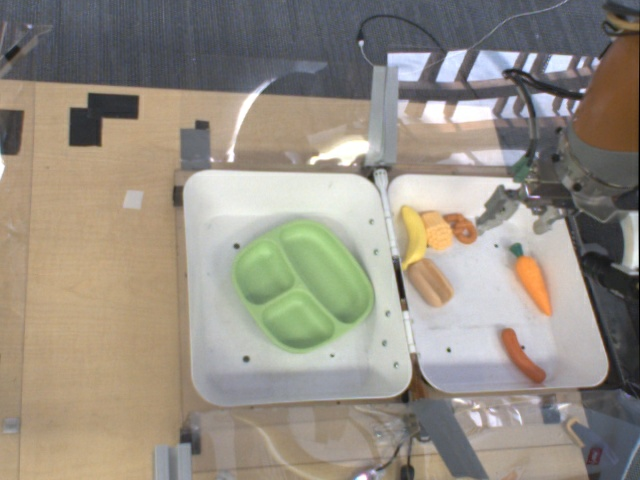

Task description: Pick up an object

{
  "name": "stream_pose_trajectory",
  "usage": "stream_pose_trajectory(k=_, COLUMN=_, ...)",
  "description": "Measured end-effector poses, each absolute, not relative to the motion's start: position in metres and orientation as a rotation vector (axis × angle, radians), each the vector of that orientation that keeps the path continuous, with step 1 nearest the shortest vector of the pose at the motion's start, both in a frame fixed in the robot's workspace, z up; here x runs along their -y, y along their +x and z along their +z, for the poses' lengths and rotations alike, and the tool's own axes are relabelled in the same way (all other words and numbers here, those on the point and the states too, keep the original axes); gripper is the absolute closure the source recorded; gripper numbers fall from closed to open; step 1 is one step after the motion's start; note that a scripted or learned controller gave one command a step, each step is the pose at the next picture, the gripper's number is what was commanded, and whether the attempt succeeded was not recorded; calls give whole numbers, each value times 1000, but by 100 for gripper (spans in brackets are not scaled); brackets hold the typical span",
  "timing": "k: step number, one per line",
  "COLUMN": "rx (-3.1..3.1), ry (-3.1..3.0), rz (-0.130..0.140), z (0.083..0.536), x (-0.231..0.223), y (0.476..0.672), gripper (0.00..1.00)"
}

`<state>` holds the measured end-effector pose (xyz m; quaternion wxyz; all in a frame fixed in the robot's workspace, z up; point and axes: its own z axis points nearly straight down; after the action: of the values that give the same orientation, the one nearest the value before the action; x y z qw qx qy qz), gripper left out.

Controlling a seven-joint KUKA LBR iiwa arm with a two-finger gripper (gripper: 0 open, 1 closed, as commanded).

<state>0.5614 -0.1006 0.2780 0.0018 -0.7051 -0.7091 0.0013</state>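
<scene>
The arm (612, 108) is cut off by the right edge, so little more than its orange band and grey wrist shows. The gripper (520, 212) hangs over the far right part of the right bin (480, 363), its two fingers spread apart with nothing between them; the right finger is hard to make out against the bin's rim.

The toys lie in the right bin. A banana (411, 233) lies along the left wall, partly overlapped by a corn piece (436, 231), with a pretzel (461, 228) just beside that, near the far edge. A tan bread roll (430, 282) sits below the banana. A carrot (532, 281) lies near the right wall, just under the gripper, and a sausage (522, 355) lies toward the near right corner.

The left bin (215, 368) holds a green divided plate (303, 285) at its middle.

Both bins rest on a pale wooden bench (90, 298) with black marks near its far left corner. Beyond it is dark grey carpet (200, 18); a black cable (440, 38) loops over it.
</scene>
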Motion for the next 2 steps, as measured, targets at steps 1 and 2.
stream_pose_trajectory(k=1, rx=2132, ry=-2301, rz=5, z=203, x=177, y=565, gripper=0)
stream_pose_trajectory(k=2, rx=2051, ry=-2378, rz=0, z=100, x=192, y=572, gripper=0)
